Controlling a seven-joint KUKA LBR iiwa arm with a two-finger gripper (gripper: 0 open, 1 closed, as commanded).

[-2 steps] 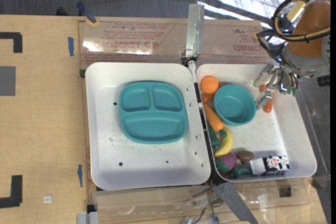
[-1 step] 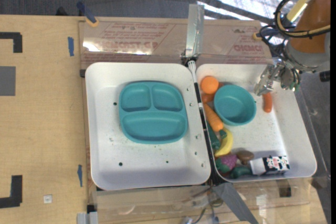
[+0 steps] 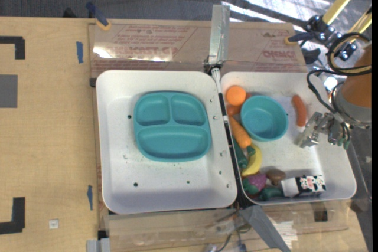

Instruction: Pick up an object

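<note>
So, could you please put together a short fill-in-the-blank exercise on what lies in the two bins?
1. The divided teal plate lies in the ____ bin.
2. The teal bowl sits in the ____ bin.
3. The round fruit beside the bowl is ____ in colour.
4. The gripper hovers over the ____ bin.

Missing words: left; right; orange; right

Arm [image 3: 359, 94] cut off by frame edge at 3 o'clock. Gripper [image 3: 310, 137] blurred, fingers unreadable. Toy pile [image 3: 260, 181] at 6 o'clock of right bin [image 3: 345, 183]: items overlap, too small to ID. Bottle [image 3: 304, 185] label illegible.
</note>
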